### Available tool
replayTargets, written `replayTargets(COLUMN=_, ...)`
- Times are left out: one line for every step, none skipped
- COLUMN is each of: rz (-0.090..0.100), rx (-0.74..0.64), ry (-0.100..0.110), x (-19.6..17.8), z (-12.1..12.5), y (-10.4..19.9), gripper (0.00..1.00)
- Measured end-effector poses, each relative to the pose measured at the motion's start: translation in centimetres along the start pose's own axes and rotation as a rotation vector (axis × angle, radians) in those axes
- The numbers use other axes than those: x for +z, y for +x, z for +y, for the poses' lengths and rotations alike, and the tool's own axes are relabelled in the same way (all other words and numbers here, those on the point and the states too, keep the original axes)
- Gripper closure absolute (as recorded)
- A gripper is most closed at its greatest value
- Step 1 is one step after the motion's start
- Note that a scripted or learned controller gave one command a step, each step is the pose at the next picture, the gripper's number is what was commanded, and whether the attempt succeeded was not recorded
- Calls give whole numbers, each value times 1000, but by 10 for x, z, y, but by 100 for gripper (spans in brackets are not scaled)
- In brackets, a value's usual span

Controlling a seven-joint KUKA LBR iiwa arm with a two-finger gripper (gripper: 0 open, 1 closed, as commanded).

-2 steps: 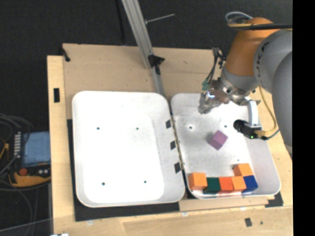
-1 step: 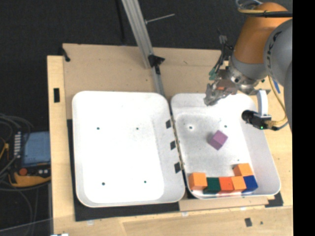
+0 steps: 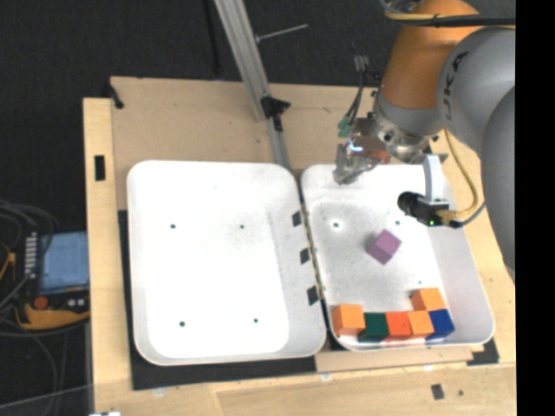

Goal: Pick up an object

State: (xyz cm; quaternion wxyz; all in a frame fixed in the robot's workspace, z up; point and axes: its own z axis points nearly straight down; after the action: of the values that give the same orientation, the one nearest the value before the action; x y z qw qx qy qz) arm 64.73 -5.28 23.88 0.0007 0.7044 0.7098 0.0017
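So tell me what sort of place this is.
Probably a robotics lab test bench: two shallow white bins on a wooden board, small coloured blocks for picking, and a grey-and-orange arm with its pincer overhead.

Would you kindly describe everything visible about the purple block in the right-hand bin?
The purple block is a small cube of matte, solid colour, lighter on top and darker on its sides. It sits turned at an angle on the floor of the right bin, near the middle, alone. Nothing touches it; the coloured blocks lie apart along the near edge.
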Motion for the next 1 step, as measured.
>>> replayTargets(rz=1, rx=0, ry=3, x=-10, z=-11, y=53, gripper=100)
